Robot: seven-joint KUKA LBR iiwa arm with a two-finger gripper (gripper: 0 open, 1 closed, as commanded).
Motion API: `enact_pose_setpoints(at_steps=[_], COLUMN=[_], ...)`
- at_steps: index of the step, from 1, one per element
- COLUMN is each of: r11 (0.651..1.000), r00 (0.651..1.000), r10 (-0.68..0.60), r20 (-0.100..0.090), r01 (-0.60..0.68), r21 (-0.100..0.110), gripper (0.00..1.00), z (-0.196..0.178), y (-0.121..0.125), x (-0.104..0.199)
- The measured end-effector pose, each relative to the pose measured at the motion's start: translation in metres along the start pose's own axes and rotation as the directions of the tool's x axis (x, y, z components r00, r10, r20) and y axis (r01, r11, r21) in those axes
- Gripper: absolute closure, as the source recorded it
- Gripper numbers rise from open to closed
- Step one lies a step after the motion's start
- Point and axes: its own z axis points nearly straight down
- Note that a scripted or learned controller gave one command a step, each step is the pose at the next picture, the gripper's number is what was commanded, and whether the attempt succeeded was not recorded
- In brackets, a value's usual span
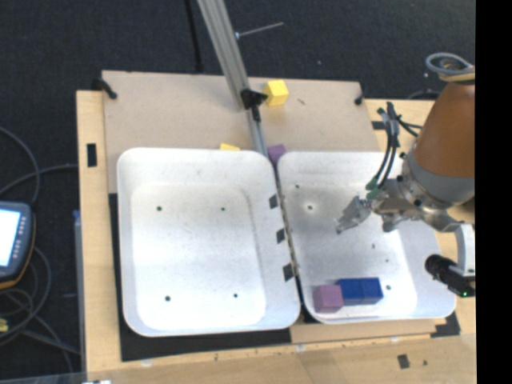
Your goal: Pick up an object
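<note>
2 small blocks, blue block (359,290) and purple block (327,297), lie touching at the right bin's (400,170) near edge. Both look light, rigid, flat-sided: grip across opposite faces. The pincer (352,214) hangs above, nothing visibly held; its state I cannot tell.

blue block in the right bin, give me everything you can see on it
The blue block is a small boxy piece, solid deep blue, longer than it is wide, with a matte look like foam or plastic. It lies flat on the floor of the right bin, near the bin's near edge. Its long side runs across the view. A purple block sits right beside it on the view's left, apparently touching. The gripper hangs above the bin's middle, well apart from it. Nothing holds it.
</note>
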Motion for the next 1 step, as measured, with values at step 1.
enact_pose_setpoints(at_steps=[1], r11=[1.0], r00=[1.0], r10=[-0.004], r20=[0.001], r01=[0.004], r21=[0.01], gripper=[0.0], z=[0.0845], y=[0.0372], x=[-0.0556])
